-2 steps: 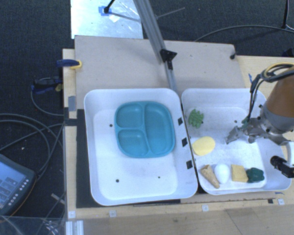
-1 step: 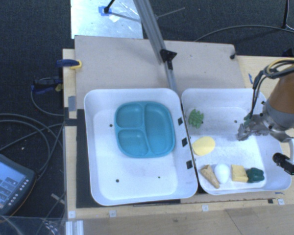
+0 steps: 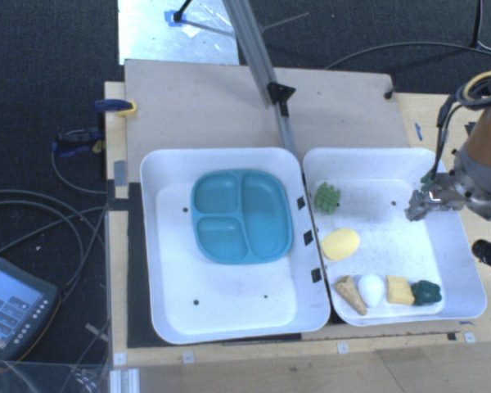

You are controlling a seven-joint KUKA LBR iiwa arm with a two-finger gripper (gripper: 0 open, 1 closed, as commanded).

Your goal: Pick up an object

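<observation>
The right bin (image 3: pixel 393 174) holds several small items. A green leafy piece (image 3: pixel 326 196) lies near its left wall, with a yellow lemon-like piece (image 3: pixel 340 244) below it. Along the front wall sit a tan cone (image 3: pixel 350 295), a white egg (image 3: pixel 371 289), a yellow block (image 3: pixel 399 291) and a dark green piece (image 3: pixel 426 292). My gripper (image 3: pixel 418 205) hangs over the right side of this bin, above bare floor and apart from every item. Nothing shows in its grasp.
The left bin (image 3: pixel 172 252) carries a teal divided plate (image 3: pixel 241 216). A grey slanted pole (image 3: pixel 254 47) crosses the back of the bench. The arm (image 3: pixel 483 166) comes in over the right bin's right wall. Cables and a pendant lie off the bench to the left.
</observation>
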